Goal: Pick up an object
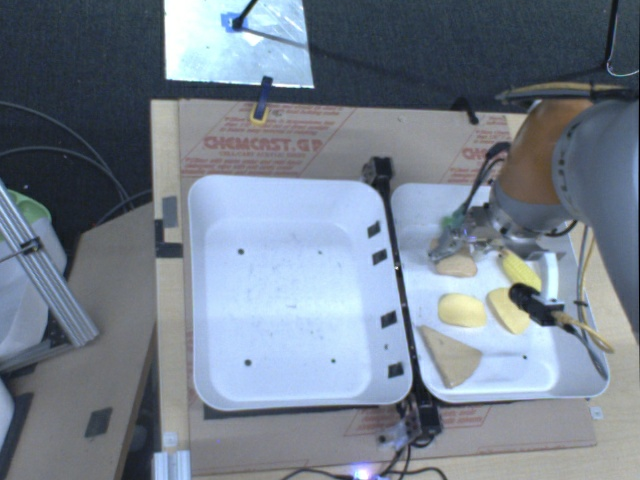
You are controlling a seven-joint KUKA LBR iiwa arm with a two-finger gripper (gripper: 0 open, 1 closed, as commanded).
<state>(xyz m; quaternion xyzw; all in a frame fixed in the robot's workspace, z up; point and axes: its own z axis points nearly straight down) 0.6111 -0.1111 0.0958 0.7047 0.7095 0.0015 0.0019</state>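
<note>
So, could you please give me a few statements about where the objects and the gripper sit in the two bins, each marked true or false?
1. The pale yellow oval piece lies in the right white bin. True.
2. The tan triangular wedge lies in the left white bin. False; it is in the right bin.
3. The gripper is over the right bin. True.
4. The arm reaches in from the view's left. False; from the right.

Dark carpet floor [80,58] around the worktop [300,133], which is covered with printed brown cardboard. A shiny metal sheet [238,28] lies on the floor behind it. Aluminium frame [45,278] and beige side table [95,368] at left.
</note>
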